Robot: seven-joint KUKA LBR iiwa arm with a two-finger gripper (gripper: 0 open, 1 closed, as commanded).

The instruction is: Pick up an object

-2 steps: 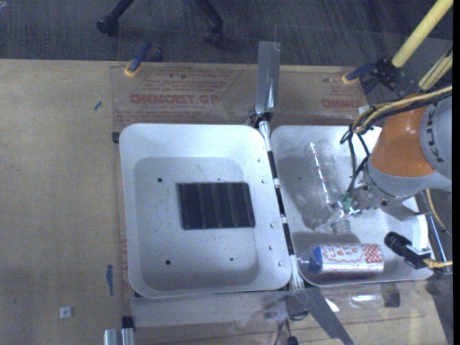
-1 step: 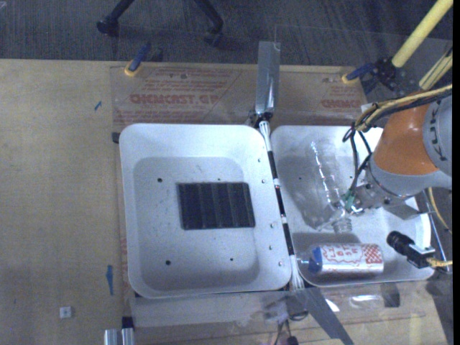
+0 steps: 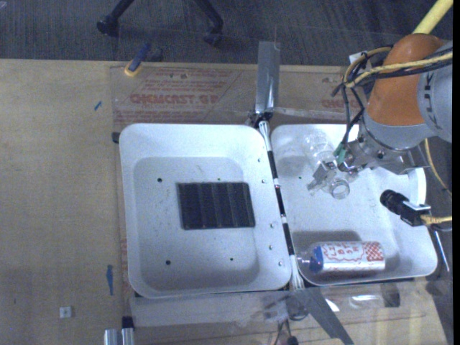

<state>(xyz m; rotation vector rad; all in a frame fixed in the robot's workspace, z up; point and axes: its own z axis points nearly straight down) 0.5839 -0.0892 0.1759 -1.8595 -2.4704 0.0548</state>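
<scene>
A big wooden bench (image 3: 57,192) holds two white bins side by side. The left bin (image 3: 136,149) has one thing in it: a flat dark pad (image 3: 215,205) with ridges, lying in the middle. The grey and orange arm (image 3: 406,77) comes in over the right bin (image 3: 359,221).

In the right bin, a tube (image 3: 348,256) with red and white marks lies on its side against the front wall. At the back, near the wall by the left bin, is a clear thing (image 3: 309,149), maybe thin plastic. It is hard to see against the white.

The gripper (image 3: 327,180) hangs low just beside the clear thing, well apart from the tube. I cannot tell if it is open or closed, and I see nothing held in it.

I think the clear thing is the one to get, since it is closest. It looks very light, thin and slippery, so it may squash or slip away. A soft hold around its middle would be best. The tube looks stiffer and easier, but it is round and could roll. Grab it across the middle. The pad lies too flat to grab well.
</scene>
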